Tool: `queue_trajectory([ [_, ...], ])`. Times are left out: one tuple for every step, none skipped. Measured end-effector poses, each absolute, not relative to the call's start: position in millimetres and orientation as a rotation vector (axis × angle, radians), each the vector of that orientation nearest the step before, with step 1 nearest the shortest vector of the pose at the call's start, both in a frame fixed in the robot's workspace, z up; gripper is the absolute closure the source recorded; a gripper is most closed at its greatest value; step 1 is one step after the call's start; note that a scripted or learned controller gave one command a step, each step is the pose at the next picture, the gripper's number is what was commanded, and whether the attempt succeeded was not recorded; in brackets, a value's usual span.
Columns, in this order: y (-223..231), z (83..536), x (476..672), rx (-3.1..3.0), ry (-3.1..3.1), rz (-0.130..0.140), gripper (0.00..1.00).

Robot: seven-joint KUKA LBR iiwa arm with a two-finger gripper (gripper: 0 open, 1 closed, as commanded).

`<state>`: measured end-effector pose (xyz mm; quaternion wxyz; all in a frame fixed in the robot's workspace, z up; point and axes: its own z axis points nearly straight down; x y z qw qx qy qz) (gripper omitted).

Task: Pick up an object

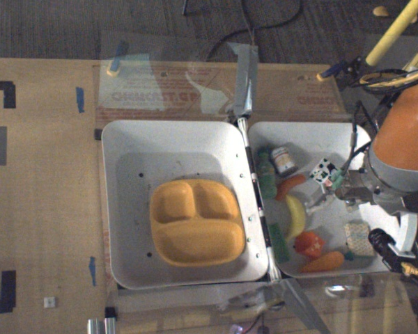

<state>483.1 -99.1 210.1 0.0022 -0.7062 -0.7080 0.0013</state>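
The left bin [125,152] holds an orange divided tray [195,223] at its centre. The right bin [303,132] holds a small jar [284,160] toward 12 o'clock, a banana [295,216], a red pepper [308,243], a carrot [323,261] at 6 o'clock and a black-and-white patterned block [324,173]. The hand [325,192] hangs over this bin at 3 o'clock; whether it is released or clenched I cannot tell. Brown bench [42,207] lies wide to the left, dark floor [90,12] at 12 o'clock.
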Motion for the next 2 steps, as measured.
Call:
queue_trajectory([
  [-112.2,88.5,545.9,-2.186,-2.265,-0.009,0.0],
  [-115.6,97.5,547.5,-2.196,-2.258,-0.014,1.0],
])
